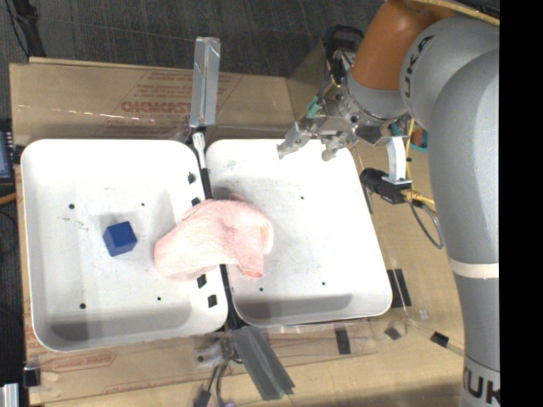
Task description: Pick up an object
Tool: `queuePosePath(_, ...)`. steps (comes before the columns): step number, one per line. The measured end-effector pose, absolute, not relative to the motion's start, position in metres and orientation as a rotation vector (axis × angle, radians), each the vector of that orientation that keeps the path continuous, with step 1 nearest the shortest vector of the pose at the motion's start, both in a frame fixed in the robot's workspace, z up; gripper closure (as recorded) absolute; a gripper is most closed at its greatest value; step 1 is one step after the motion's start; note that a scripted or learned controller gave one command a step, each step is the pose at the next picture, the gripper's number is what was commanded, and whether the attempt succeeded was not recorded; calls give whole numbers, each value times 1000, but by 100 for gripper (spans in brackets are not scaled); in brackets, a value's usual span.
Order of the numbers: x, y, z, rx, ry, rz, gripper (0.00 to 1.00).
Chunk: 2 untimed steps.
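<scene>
Gripper (310,145) hangs over far edge of right bin (356,227), fingers spread apart, nothing between them; pink cloth (217,238) lies crumpled across divider between bins — part in left bin (51,227), part in right, well apart from gripper; blue cube (120,237) sits in left bin, just beside cloth, not touching; judgement — task barely begun: no object grasped or lifted; left to do: choose target, descend, close, lift.
</scene>
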<state>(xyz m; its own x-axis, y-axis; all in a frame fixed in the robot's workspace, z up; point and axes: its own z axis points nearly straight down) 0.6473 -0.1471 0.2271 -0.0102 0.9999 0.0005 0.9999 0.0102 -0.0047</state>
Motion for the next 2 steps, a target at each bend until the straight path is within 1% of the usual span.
queuePosePath(1,656,-93,109,-2227,-2209,6,0)
queuePosePath(2,606,-97,91,-2036,-2388,4,0)
